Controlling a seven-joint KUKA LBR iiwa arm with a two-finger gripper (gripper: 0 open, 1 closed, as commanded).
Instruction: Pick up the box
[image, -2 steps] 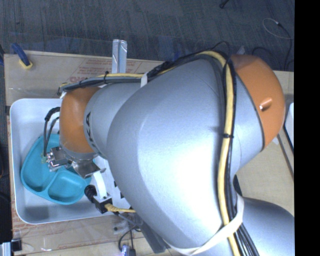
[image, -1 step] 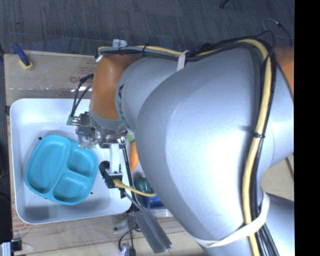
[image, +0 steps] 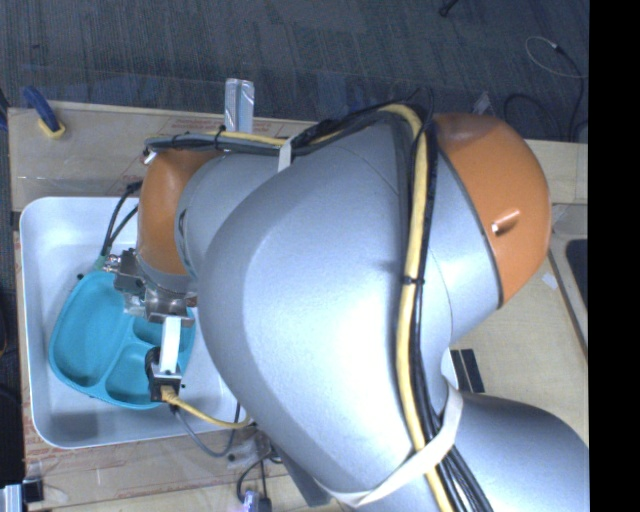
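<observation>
A turquoise shallow box (image: 90, 340) with divided hollows lies in the left white bin (image: 35, 235), toward its front left. My gripper (image: 140, 288) hangs over the box's right edge, below the orange wrist band. Where the gripper meets the box is hidden by the wrist hardware, so I cannot see whether they touch. The grey arm covers the middle and right of the camera view.
The arm's bulk hides the right bin. A small blue and yellow object (image: 42, 112) lies on the wooden bench at the far left corner. A short grey post (image: 239, 104) stands at the bench's far edge.
</observation>
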